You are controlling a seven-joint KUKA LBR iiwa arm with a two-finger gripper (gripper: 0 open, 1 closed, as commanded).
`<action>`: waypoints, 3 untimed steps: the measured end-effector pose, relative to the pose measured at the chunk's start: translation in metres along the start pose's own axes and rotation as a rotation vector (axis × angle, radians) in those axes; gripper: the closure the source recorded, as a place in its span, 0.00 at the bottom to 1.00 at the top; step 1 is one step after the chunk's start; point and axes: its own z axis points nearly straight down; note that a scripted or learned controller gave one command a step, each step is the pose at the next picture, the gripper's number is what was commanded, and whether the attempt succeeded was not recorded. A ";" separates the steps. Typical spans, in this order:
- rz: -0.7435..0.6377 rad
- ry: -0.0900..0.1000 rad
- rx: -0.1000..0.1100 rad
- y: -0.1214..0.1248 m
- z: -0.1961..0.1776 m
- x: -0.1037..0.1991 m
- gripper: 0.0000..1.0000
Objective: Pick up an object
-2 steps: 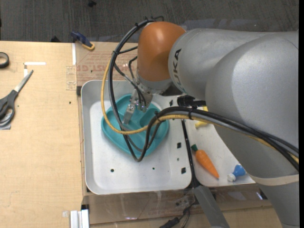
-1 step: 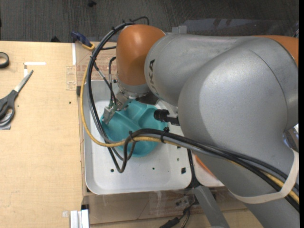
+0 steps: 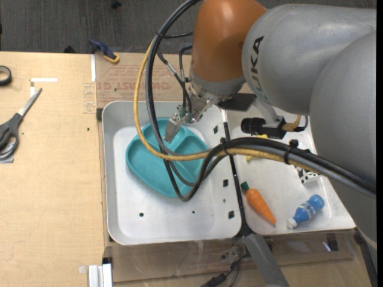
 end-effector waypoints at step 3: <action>0.066 0.000 0.000 0.051 0.004 0.013 0.00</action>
